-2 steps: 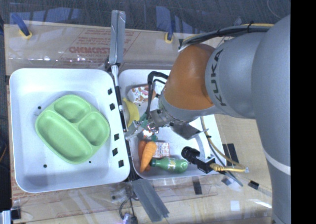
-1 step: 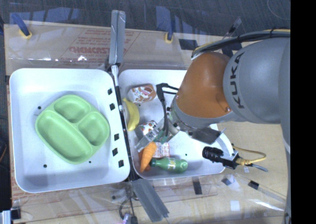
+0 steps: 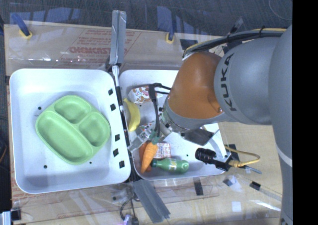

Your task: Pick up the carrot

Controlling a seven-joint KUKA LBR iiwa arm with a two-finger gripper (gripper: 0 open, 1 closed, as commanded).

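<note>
Carrot (image 3: 147, 155) lies in the right bin (image 3: 130, 79), near its front left corner, orange and slanting, its upper end close under the arm's wrist; just beside it to the right rests a green bottle (image 3: 171, 165) lying on its side, and a small printed packet (image 3: 163, 149) sits touching both; a yellow banana (image 3: 132, 114) lies further back along the bin's left wall, with another patterned packet (image 3: 141, 94) behind it; the grey arm (image 3: 248, 85) with its orange band (image 3: 196, 87) leans over the bin from the right, and the hand (image 3: 158, 132) comes down just above the carrot's upper end, though from here I cannot tell how it is set; the left bin (image 3: 25, 85) holds a green divided plate (image 3: 73, 128).
</note>
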